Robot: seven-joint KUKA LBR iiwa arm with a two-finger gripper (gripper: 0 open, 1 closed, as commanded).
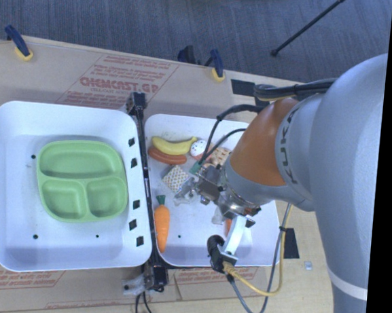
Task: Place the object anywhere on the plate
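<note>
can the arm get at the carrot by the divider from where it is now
Probably yes: the carrot lies alone at the right bin's left wall, nothing on top, and the gripper hangs just above and right.

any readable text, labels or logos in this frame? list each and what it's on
"CHEMCAST GP", large red print on the brown sheet under the bins.
Smaller red lines around it and along the sheet's lower edge: too blurred to read.
"KU", black letters running down the arm's grey shell, rest cut off by the curve.
No legible text elsewhere.
</note>
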